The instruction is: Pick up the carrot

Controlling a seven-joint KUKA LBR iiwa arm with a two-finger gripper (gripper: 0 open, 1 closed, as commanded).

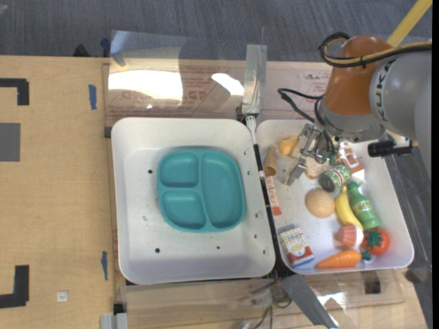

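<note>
The orange carrot (338,258) lies flat along the front wall of the right bin (400,204), with its green top towards a red tomato (376,241). My gripper (302,158) hangs over the bin's back left part, well behind the carrot and apart from it. Its two grey fingers (295,173) stand open and nothing sits between them. The orange band of the arm (353,74) is above the bin's far edge.
Around the carrot are a small carton (295,243), a pink cupcake (348,235), a banana (345,210), a green bottle (364,208) and a bread roll (319,202). A yellow wedge (288,144) and a can (334,179) lie by the gripper. The left bin holds a teal divided plate (202,188).
</note>
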